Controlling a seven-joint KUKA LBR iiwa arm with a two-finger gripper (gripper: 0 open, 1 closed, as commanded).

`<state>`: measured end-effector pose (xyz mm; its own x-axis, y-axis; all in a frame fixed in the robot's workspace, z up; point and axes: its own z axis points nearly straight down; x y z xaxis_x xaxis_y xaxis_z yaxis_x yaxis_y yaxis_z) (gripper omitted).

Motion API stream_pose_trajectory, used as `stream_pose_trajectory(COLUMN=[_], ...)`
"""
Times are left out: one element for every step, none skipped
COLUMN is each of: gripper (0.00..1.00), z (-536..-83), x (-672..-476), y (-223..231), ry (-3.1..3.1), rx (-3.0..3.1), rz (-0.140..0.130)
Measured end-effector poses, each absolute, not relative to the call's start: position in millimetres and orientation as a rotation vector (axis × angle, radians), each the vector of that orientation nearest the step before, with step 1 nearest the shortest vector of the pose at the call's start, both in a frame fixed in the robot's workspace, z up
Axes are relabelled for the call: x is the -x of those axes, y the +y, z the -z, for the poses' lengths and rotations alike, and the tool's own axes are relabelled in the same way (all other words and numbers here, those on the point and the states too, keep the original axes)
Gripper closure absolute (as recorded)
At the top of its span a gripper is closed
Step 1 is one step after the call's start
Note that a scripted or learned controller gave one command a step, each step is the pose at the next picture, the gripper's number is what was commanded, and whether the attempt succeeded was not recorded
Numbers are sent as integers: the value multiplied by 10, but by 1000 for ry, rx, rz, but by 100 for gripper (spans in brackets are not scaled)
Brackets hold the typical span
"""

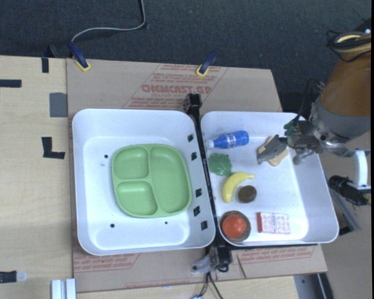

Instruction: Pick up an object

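My gripper (285, 150) hangs over the upper right part of the right bin (311, 192), open, its two dark fingers spread apart. A small tan object (278, 159) lies just below and between them; I cannot tell whether it touches them. To the gripper's left lies a blue bottle (230, 140) on its side. Below that sit a green lump (220, 164), a yellow banana (235, 184) and a brown round fruit (247, 194). A red round object (235, 225) and a red-and-white packet (273, 223) lie at the bin's front.
The left bin (90, 167) holds a green divided plate (151, 179). A black divider (199, 167) runs between the two bins. The arm's grey body and orange band (349, 92) stand at the right, beyond the right bin's wall.
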<state>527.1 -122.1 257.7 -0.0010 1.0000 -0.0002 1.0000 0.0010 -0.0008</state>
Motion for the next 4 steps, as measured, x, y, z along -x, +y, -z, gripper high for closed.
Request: stream_pose_trajectory(gripper=[0,0,0,100], z=[-1433,-869,-864,-960], x=[-5350,-5269,-5811,-5808], y=[-1147,-1035,-985,-992], ry=[-2219,-2229,-2226,-2225], rx=[2218,2219,2223,2224], rz=[-4,9,5,3])
